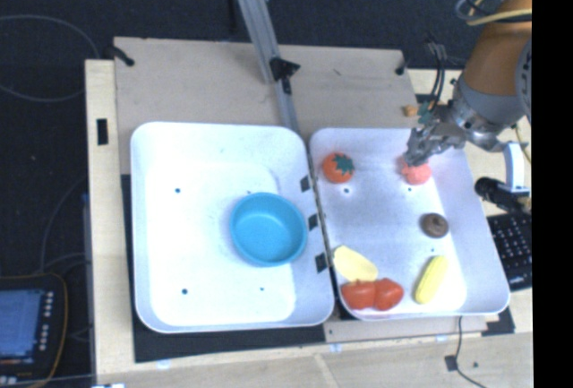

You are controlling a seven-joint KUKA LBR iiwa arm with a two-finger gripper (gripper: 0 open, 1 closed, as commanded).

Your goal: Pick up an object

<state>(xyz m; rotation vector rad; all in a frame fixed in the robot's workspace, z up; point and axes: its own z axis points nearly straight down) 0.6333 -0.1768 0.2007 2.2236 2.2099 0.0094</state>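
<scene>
**Gripper over the pink object, pick not yet shown complete**

Here the scene is read from left to right, with every place given relative to the blue bowl (267, 228). The bowl sits near the middle of the left bin (179, 162). To its right, across the seam where the two bins meet, lies the right bin (385, 225) with the loose items. Up and to the right of the bowl is the tomato (337, 167). Just right of the bowl and a little lower lies a yellow piece (356, 265), with a red piece (373, 294) below it. Farther right and lower is the banana (431, 279), and above that, roughly level with the bowl, a brown disc (434, 225). Far to the upper right of the bowl the gripper (424, 150) hangs directly over a pink object (414, 171), close enough that the two overlap in the view. Whether the gripper stands wide, narrow or closed on anything cannot be told. The pink object appears to rest on the bin floor, so, as a judgement, approach is done while grasp and lift remain.
</scene>
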